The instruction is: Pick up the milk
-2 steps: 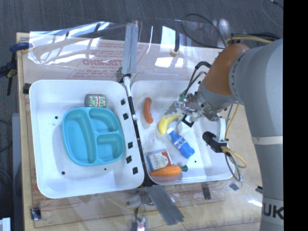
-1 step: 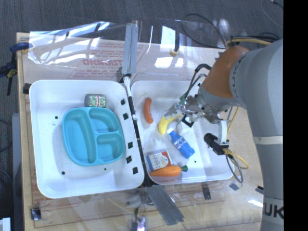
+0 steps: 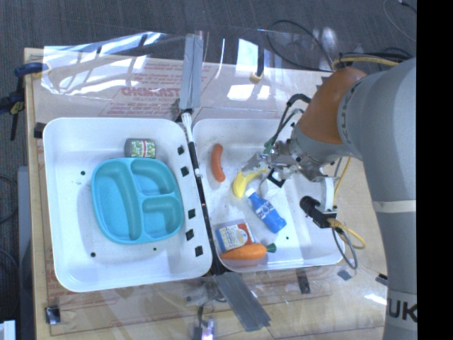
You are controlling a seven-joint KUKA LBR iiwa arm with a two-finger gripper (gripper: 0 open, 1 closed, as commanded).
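Reaching in over the right edge of the bench, the grey arm (image 3: pixel 382 119) with its orange band holds its gripper (image 3: pixel 271 170) low above the middle of the right bin (image 3: pixel 311 257). Whether the jaws are parted or closed cannot be told from this angle, and nothing can be seen between them. The milk (image 3: pixel 266 212), a blue and white bottle with a white cap, lies on its side on the bin floor just below the gripper, its capped end pointing up toward the tool and its base toward the bin's near right corner. A yellow banana (image 3: pixel 241 183) lies just beside the bottle's cap, close under the gripper. An orange sausage (image 3: pixel 217 161) lies toward the bin's left wall, apart from the rest. At the near edge of the same bin a small carton (image 3: pixel 231 234) lies flat, with a carrot (image 3: pixel 245 253) touching its near side. The left bin (image 3: pixel 64 190) carries a light blue divided tray (image 3: pixel 138 199) at its middle and a small can (image 3: pixel 140 148) on its side near the far edge, just beyond the tray.
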